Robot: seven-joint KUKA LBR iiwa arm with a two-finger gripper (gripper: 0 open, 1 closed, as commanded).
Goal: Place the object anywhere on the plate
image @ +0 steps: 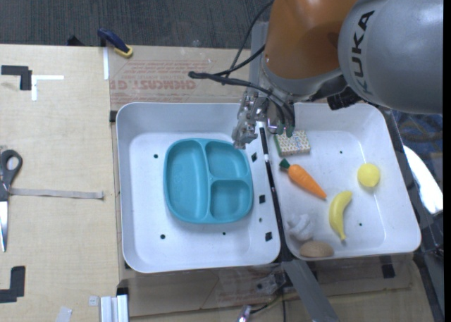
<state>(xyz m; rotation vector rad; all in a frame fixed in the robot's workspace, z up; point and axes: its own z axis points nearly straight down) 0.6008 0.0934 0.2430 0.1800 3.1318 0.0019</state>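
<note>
While the gripper (pixel 246 130) hangs by the blue plate (pixel 209 180), nothing is picked yet.
I cannot tell its grip; next comes fetching the carrot (pixel 305 179).

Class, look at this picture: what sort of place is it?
Probably a robotics lab bench: a KUKA arm reaches over two white bins, with toy food like a carrot and banana.
</note>
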